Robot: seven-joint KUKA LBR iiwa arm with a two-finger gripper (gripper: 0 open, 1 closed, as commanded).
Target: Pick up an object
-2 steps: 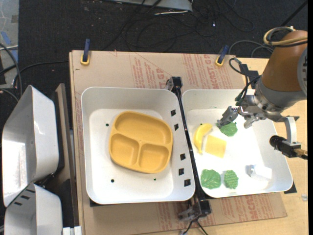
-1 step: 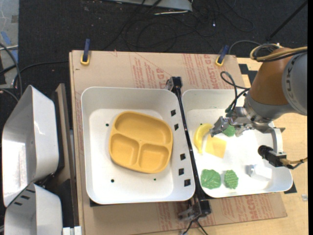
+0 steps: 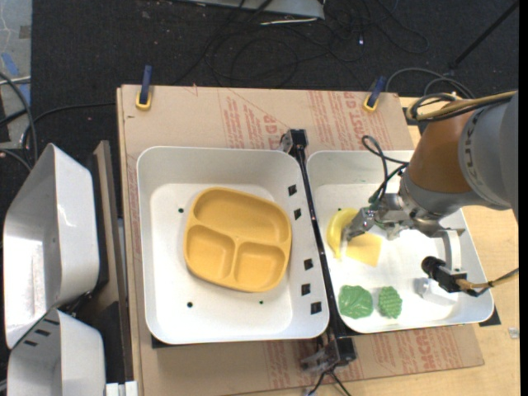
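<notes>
Your gripper [image 3: 367, 223] sits low in the right bin [image 3: 470, 304], right over the yellow pieces: a curved banana-like one [image 3: 336, 229] to its left near the divider, and a yellow wedge [image 3: 365, 251] just below it. How far it's open, and whether it has anything, you can't tell from here (wrist blocks it). Wedge is the nearest target, touching or nearly so. Two green lumps [image 3: 370, 301] lie further toward the front rim. The yellow tray [image 3: 238, 239] is in the left bin [image 3: 161, 246].
</notes>
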